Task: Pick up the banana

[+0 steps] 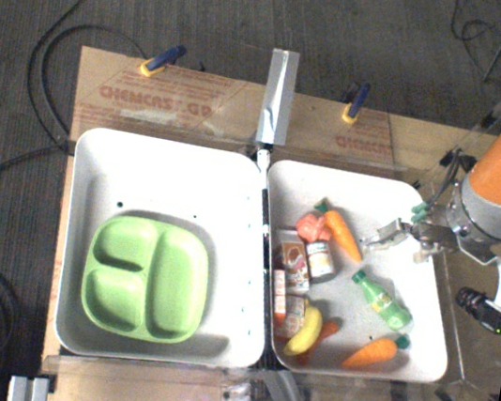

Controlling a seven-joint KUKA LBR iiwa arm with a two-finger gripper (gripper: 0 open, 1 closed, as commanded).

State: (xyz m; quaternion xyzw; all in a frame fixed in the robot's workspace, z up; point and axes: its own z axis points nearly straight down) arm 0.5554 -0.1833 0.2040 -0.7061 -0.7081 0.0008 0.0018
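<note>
The green tray (148, 278) sits in the left bin (77, 213). In the right bin (424, 300) the banana (306, 332) lies untouched near the front wall, beside small cans (301, 265) — their labels too small to read. The gripper (403, 235) hangs well apart, upper right, fingers spread and holding nothing — the pick seems all ahead.

Both white bins, left bin (77, 213) and right bin (424, 300), look like smooth, matt plastic. The green divided tray (148, 278) is smooth plastic with a soft sheen. The banana (306, 332) has a smooth, slightly glossy skin. The green bottle (383, 302) appears translucent, glossy plastic. The bench board (190, 104) looks like matt brown cardboard. The floor (29, 44) is dark, rough carpet.
</note>
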